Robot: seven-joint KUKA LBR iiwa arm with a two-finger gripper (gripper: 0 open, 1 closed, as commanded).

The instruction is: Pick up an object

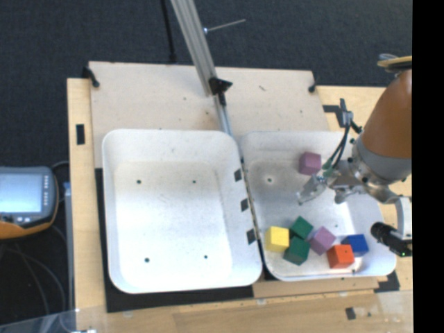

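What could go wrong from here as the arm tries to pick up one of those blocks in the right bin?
The gripper sits over bare bin floor between the lone purple block and the cluster, so closing here would likely grab nothing. In the cluster, the yellow block, green blocks, second purple block, orange block and blue block crowd together near the right bin front wall, so fingers may jam or nudge neighbours.

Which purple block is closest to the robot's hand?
The purple block sitting alone near the top of the right bin, just above the hand. The other purple block sits lower down, packed among the coloured blocks.
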